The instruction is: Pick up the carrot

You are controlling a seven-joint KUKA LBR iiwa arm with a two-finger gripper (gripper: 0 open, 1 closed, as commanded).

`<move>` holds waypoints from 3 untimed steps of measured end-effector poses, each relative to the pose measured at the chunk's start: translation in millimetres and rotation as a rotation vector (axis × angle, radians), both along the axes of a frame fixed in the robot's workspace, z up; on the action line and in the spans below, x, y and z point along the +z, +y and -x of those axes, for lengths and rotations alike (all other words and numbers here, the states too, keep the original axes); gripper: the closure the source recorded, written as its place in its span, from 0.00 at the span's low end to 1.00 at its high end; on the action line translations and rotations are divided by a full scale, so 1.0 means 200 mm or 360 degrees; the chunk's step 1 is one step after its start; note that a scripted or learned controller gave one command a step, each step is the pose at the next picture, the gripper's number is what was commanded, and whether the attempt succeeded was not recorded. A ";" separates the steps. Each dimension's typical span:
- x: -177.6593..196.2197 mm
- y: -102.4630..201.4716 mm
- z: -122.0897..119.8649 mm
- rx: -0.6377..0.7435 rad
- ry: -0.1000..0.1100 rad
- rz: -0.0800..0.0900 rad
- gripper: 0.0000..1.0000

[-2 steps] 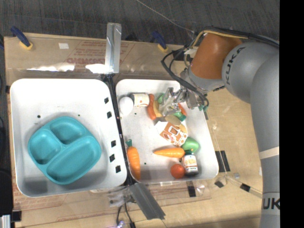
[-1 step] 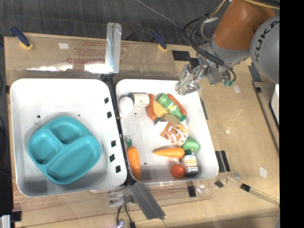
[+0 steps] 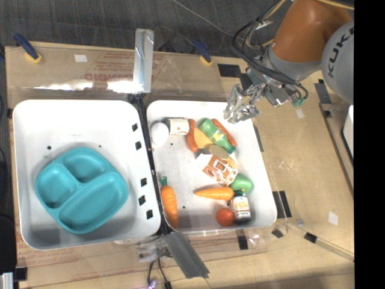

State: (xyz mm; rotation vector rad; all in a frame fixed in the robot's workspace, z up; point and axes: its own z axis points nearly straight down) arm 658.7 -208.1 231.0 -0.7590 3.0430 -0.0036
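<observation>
The grey arm (image 3: pixel 313 29), with its orange band, reaches in from the right and hangs over the far right corner of the right bin (image 3: pixel 180 218); the left bin (image 3: pixel 30 119) holds a teal divided plate (image 3: pixel 81 188); the gripper (image 3: pixel 239 108) sits just above the right bin's far rim, nothing between its fingers, and whether they are spread or pressed together cannot be told; in the right bin a green bottle (image 3: pixel 218 133) lies near the far side, touching an orange-and-white carton (image 3: pixel 220 168) below it; one carrot (image 3: pixel 215 192) lies flat toward the near right, between a green round piece (image 3: pixel 242 183) and a small dark jar (image 3: pixel 241 208); a second carrot (image 3: pixel 169 203) lies along the bin's left wall; a red tomato (image 3: pixel 224 217) rests by the jar.
</observation>
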 end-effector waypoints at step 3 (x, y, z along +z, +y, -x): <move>-0.24 0.00 0.00 0.1232 0.0000 0.0006 1.00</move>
